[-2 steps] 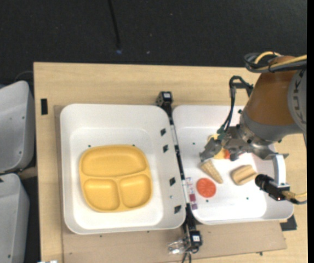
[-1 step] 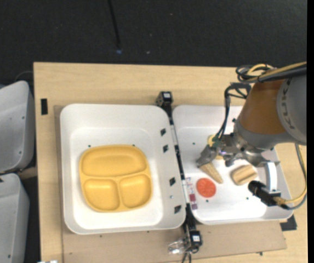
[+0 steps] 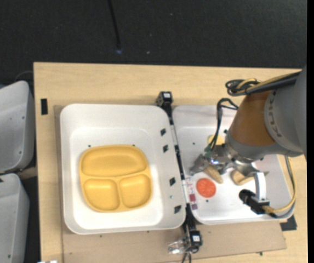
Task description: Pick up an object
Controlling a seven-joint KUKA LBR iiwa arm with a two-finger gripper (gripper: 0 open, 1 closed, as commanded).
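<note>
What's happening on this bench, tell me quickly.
A grey KUKA arm with an orange band reaches in from the right over the right white bin. Its gripper hangs low above a round orange-red object and some tan pieces on the bin floor. Nothing is visibly held. The left white bin holds a yellow divided tray, untouched.

Yellow divided tray (image 3: 115, 177) in left bin (image 3: 69, 147)
</note>
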